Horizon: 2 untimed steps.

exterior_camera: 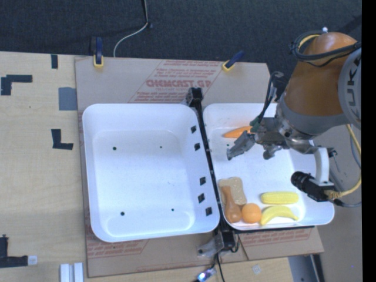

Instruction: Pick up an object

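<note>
My gripper (254, 151) hangs over the middle of the right bin (305, 157), open, with nothing between its fingers. Just up and left of it, near the bin's far wall, lies an orange carrot (236, 133), partly covered by the wrist. Along the near side of the bin are a tan bread slice (236, 188), a brown sausage (230, 208), an orange ball (251, 214), a yellow corn cob (279, 198) and a banana (279, 215).
The left bin (141, 169) stands beside the right one, with a black clip-lined divider (202, 157) between them. The arm's orange band and grey body (320, 93) loom over the right bin's far right corner. A black cable fitting (308, 185) overhangs the right rim.
</note>
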{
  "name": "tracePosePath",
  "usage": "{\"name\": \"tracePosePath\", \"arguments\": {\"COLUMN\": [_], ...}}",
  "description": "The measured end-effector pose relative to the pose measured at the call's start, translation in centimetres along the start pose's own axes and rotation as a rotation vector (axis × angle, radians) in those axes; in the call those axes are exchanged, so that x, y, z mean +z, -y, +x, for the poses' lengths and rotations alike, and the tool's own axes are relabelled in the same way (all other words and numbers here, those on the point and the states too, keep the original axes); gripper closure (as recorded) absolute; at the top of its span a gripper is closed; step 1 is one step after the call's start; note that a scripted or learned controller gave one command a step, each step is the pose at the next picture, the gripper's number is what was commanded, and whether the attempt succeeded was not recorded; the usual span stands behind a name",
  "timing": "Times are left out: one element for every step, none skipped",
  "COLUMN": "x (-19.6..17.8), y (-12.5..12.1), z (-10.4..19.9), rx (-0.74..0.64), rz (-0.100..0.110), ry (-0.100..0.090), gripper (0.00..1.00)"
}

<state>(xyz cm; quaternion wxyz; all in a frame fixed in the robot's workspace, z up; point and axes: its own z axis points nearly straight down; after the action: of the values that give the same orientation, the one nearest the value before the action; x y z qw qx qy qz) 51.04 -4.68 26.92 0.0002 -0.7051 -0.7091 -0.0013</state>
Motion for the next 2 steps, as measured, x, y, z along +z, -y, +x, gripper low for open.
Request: {"name": "tracePosePath", "arguments": {"x": [7.9,8.6], "y": [1.7,-2.0], "z": [-2.9,4.5], "rx": [0.008,0.001], "rz": [0.012,0.004], "ry": [0.002,0.000], "gripper": [0.00,0.00]}}
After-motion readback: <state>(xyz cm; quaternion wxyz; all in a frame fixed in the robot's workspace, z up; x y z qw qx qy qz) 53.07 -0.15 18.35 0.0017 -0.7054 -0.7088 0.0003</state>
